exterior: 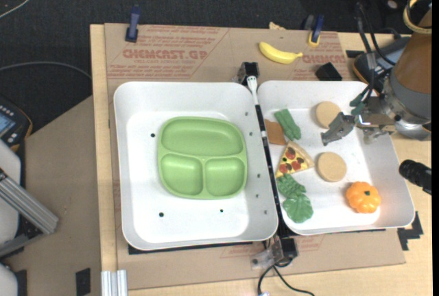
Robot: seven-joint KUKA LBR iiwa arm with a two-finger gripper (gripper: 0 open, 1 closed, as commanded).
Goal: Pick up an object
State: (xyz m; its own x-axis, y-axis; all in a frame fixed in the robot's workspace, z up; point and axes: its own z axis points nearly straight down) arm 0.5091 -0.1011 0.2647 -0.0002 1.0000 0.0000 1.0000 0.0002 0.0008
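Observation:
The right bin [384, 219] holds several toy foods. A tan round cookie [327, 112] lies at the back and a second one [332, 166] in the middle. There are also a pizza slice [295, 160], a green pod [288, 123], a brown piece [274, 132], green leafy pieces [295, 199] and an orange pumpkin [362, 196]. My gripper [336, 131] hangs over the right bin between the two cookies, slightly to their right. It is open, with nothing between its fingers.
The left bin [130, 151] holds a green divided plate [203, 156]. A toy banana [280, 53] lies on the cardboard behind the bins. Blue clamps [132, 24] hold the board's far edge. Cables and the arm crowd the right side.

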